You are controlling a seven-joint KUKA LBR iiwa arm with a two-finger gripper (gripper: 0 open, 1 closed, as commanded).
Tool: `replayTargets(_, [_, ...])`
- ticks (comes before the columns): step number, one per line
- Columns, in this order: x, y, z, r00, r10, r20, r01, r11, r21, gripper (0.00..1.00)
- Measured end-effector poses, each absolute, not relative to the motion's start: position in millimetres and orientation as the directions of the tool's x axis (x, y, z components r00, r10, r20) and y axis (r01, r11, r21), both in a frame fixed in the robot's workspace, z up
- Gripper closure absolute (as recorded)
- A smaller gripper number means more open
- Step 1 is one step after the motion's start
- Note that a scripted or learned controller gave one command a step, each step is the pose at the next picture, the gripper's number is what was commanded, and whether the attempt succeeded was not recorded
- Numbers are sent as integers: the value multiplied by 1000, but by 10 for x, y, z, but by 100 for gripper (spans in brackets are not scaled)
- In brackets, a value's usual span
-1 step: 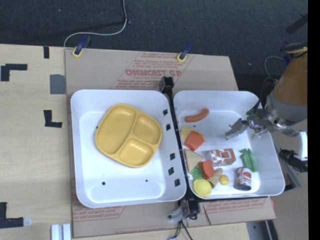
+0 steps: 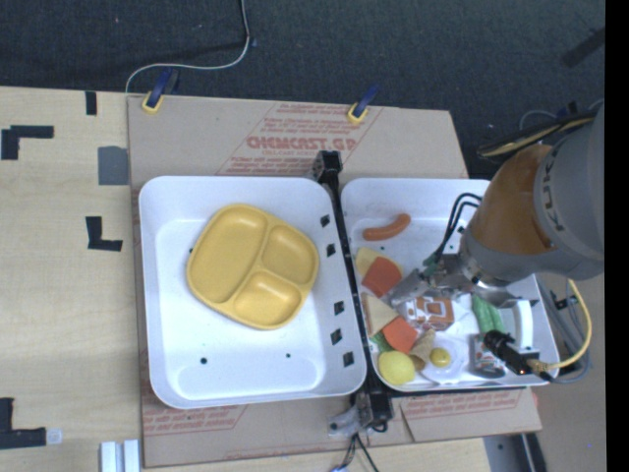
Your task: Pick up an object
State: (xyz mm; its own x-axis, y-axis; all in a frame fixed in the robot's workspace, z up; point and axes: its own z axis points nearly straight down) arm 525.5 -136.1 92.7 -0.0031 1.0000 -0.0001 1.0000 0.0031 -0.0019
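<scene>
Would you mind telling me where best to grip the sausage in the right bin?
Probably across the middle of the sausage, coming straight down from above: it lies flat and apart from the other toys, long and thin, so its narrow width suits the fingers.

Left of the jaws, a smooth, slightly glossy yellow plastic divided plate [image 2: 254, 265] lies in a glossy white plastic bin [image 2: 157, 264] on matt brown cardboard [image 2: 295, 141] over a pale wood-look counter [image 2: 59, 293].

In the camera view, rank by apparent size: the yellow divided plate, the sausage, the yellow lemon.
1. Yellow divided plate, by far the largest.
2. Sausage and yellow lemon: too alike to rank; one long and thin, one round.
</scene>
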Motion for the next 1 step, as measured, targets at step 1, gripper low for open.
replayTargets(1, [5803, -918, 844, -6, 1000, -1, 1000, 6, 2, 0])
